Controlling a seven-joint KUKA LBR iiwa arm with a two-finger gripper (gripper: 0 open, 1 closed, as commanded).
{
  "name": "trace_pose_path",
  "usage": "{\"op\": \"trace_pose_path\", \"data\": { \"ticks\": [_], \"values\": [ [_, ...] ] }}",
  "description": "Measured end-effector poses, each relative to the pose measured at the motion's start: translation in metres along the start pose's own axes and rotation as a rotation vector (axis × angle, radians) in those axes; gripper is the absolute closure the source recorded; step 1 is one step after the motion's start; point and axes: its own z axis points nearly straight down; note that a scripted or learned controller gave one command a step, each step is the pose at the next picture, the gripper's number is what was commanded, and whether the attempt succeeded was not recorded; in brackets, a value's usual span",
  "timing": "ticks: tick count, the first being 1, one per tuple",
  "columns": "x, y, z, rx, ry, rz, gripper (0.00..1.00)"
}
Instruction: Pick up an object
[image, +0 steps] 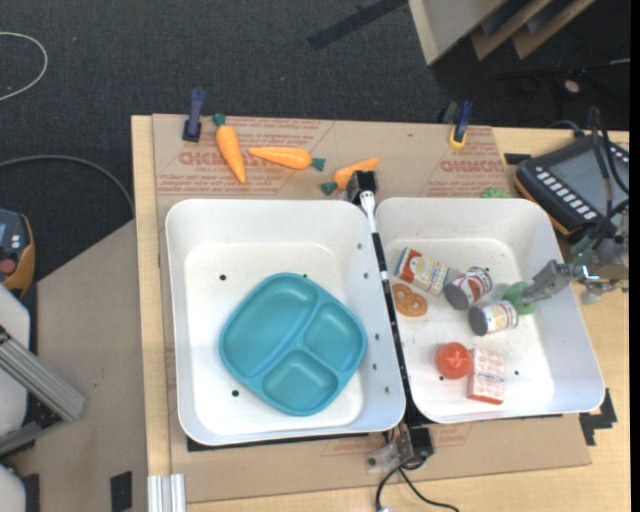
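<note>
The things to pick lie all in the right bin (560, 235), and none of them is lifted. Near the middle of this bin stand 2 small grey cans: the upper can (468, 287) and, at its 5 o'clock and just beside it, the lower can (493, 318), which lies on its side. At 3 o'clock of the upper can there is a small green object (518, 295), and the grey end effector (545, 281) reaches in from the 3 o'clock rim of the bin, with its tip just at this green object. Whether the end effector is open or closed I cannot tell, and I cannot tell if it grips the green object. At 9 o'clock of the upper can lies a red and white carton (420, 270), and below it a round brown pretzel (408, 300). Toward 6 o'clock of the bin lie a red tomato (453, 360) and, just beside it at 4 o'clock, a red and white box (487, 377). The left bin (190, 250) touches the right bin along a black strip (379, 262) and holds a teal plate (292, 343) with 3 compartments, lying flat. On the bench (300, 135), at 12 o'clock of the left bin, lie 3 orange carrots (283, 157) near each other. 2 blue clamps (193, 115) sit on the far edge of the bench. A dark pendant (575, 180) with buttons lies at 1 o'clock of the right bin.
</note>
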Motion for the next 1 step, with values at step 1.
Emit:
{"op": "trace_pose_path", "data": {
  "ticks": [1],
  "values": [
    [0.0658, -0.0138, 0.1402, 0.016, 0.008, -0.005, 0.0]
  ]
}}
